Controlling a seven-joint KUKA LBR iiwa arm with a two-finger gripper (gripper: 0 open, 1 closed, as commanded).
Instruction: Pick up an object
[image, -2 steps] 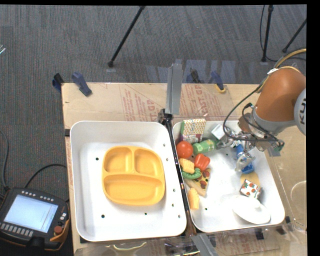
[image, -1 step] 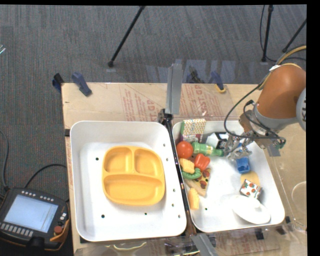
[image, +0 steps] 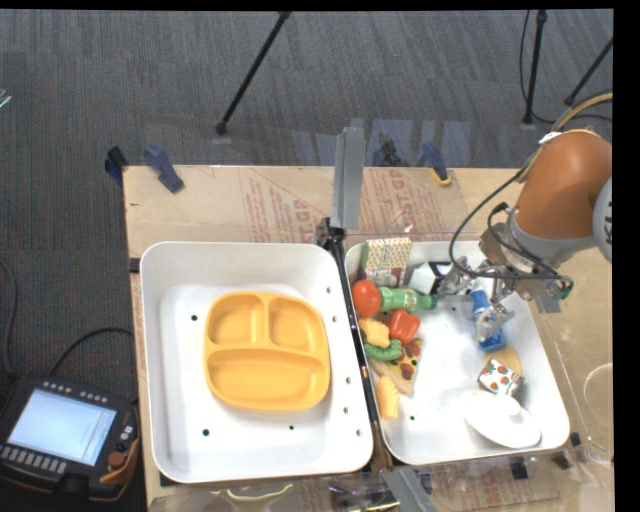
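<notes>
So the pincer (image: 490, 318) is down in the right bin (image: 440, 440), right over a small blue thing (image: 489, 333); can't tell if it's open or actually gripping. Toy food is piled along that bin's left wall: red tomato (image: 366, 297), green bottle (image: 405, 298), red pepper (image: 403, 324), plus a patterned carton (image: 387, 260), no readable text. A white bowl (image: 503, 420) and dotted cube (image: 498, 377) sit nearer the front. The left bin (image: 170, 300) has a yellow divided plate (image: 267, 351). The tabletop (image: 230, 205) has faint red printing, unreadable.

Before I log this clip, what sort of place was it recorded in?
Most likely a robotics lab test cell. A plywood bench holds two white bins, one with a yellow divided tray, one with toy food. Tripod legs stand on grey carpet, and a teach pendant lies beside the bench.
</notes>
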